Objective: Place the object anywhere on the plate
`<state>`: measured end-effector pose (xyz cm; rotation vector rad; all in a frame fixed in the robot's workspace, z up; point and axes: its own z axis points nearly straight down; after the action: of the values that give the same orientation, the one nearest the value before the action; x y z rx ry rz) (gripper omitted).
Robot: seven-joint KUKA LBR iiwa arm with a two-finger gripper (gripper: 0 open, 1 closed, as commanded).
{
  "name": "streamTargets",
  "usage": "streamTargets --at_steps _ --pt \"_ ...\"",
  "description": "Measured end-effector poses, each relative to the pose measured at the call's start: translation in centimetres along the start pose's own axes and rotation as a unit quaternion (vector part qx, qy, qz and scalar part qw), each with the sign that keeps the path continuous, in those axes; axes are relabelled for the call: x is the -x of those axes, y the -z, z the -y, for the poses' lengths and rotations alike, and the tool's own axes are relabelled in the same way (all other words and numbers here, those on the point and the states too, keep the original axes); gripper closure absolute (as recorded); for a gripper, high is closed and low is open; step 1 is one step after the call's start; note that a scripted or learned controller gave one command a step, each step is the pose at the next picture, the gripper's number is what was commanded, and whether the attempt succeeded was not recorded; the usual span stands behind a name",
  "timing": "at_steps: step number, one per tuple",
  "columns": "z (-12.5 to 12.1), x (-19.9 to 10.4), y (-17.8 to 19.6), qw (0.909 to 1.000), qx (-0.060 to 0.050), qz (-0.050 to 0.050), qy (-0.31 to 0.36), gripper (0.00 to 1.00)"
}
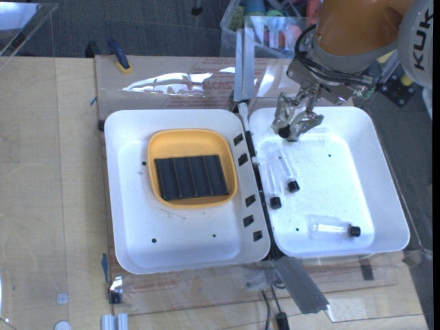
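Wooden surface (pixel 41 184) carrying two white bins side by side. Poised over the far edge of the right bin (pixel 385 205): the jaws (pixel 294 124), spread or pinching impossible to tell. Just below them, two clear tubes with black caps (pixel 280 174); farther toward the near edge, a third capped tube (pixel 333 229). Well to their left, in the left bin (pixel 130 239), a yellow plate (pixel 191 141) bearing a dark ribbed block (pixel 191 176).

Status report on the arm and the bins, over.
End effector up over right bin, far side. Three clear tubes lying in that bin. Yellow plate in left bin, black block on it.
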<state>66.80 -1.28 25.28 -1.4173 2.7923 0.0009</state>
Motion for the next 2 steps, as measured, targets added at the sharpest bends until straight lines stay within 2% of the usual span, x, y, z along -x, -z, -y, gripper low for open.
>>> streamTargets --at_steps 1,2 --pt "-1.0 1.4 1.7 0.9909 0.000 0.000 0.134 1.00" --pt "-1.8 2.2 -4.2 0.9842 0.003 -0.001 0.177 1.00"
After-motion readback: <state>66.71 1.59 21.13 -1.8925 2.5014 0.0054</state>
